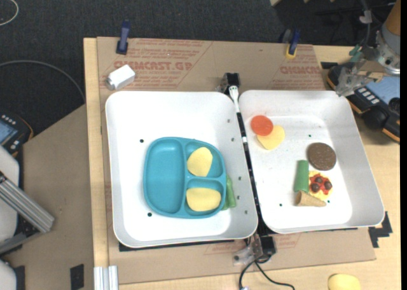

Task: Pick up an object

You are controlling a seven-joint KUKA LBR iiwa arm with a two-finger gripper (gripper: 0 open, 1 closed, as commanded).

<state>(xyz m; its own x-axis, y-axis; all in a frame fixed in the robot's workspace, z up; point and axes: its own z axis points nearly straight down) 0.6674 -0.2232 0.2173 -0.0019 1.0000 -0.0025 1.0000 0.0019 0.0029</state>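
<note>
The pincer hangs above the far right corner of the right bin (whether clenched or released, I cannot tell). In that bin lie an orange disc, a brown disc and a green stick.

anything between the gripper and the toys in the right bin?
Nothing visible. The gripper hangs over the right bin's far right corner. The brown disc, orange disc on a yellow piece, green piece and pizza slice lie exposed on the bin floor, open from above.
</note>
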